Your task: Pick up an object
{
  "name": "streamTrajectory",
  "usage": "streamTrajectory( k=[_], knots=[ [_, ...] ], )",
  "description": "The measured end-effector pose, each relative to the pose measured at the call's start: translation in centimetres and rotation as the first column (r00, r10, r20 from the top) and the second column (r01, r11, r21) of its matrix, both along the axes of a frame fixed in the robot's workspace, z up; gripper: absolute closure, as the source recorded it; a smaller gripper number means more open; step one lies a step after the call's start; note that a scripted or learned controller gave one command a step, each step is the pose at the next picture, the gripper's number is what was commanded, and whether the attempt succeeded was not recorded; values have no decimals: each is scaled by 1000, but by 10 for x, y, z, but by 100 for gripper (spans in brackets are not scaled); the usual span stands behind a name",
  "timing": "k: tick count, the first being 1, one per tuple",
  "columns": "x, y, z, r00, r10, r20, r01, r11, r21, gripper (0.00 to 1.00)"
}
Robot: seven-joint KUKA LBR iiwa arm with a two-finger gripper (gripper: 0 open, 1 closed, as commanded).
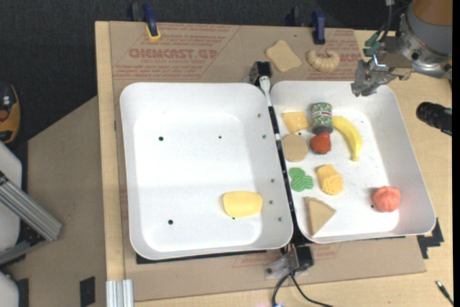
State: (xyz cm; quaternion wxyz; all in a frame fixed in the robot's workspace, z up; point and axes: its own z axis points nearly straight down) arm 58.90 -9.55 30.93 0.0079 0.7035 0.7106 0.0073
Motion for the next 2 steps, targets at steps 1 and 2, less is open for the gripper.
streamTrajectory(
  k=[1, 2],
  knots=[
    [-36, 40, -132, 999, -7, -35, 7, 1000, 5, 100],
    [-33, 37, -125, 1000, -10, -22, 10, 1000, 1, 0]
  ],
)
